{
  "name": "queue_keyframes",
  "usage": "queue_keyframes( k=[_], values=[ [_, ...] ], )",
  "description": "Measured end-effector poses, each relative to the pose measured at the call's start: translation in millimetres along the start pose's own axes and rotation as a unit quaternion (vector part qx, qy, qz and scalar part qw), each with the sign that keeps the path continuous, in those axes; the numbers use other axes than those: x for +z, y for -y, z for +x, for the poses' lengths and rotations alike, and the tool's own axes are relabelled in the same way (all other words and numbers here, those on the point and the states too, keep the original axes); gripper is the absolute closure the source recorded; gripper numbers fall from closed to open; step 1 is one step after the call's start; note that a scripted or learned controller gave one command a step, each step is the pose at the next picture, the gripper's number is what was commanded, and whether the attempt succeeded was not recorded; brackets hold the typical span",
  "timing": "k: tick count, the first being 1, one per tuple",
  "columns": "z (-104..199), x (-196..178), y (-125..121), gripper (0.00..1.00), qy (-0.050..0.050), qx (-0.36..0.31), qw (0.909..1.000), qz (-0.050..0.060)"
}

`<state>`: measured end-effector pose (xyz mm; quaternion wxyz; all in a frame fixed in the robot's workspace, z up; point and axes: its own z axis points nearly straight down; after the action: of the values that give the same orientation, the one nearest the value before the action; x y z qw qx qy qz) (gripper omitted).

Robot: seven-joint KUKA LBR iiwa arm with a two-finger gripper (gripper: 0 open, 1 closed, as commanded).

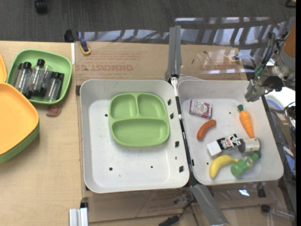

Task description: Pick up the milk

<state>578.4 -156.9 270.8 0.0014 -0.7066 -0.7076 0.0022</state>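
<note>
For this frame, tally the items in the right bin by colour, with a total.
Orange: 2, carrot and sausage
Yellow: 1, banana
Green: 1, bottle
White: 1, milk
Pink: 1, packet
Total: 6

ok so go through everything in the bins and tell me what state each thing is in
milk carton: lying on its side, right bin, not gripped
banana: lying flat beside the green bottle
green bottle: tipped over
carrot: lying flat, free
sausage: lying flat, free
pink packet: lying flat
green divided plate: upright in left bin
end effector: above the right bin's far right corner, holding nothing
</note>
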Motion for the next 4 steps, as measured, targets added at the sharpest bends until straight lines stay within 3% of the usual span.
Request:
queue_keyframes(
  k=[1, 2, 3, 4],
  values=[
    [36, 81, 20, 1.0, 0.0, -0.072, 0.9974, -0.001],
    [32, 27, 17, 1.0, 0.0, -0.091, 0.9959, -0.002],
    [1, 12, -34, 1.0, 0.001, -0.004, 1.0, -0.002],
    [-6, 75, -14, 1.0, 0.0, -0.033, 0.9995, -0.001]
  ],
)
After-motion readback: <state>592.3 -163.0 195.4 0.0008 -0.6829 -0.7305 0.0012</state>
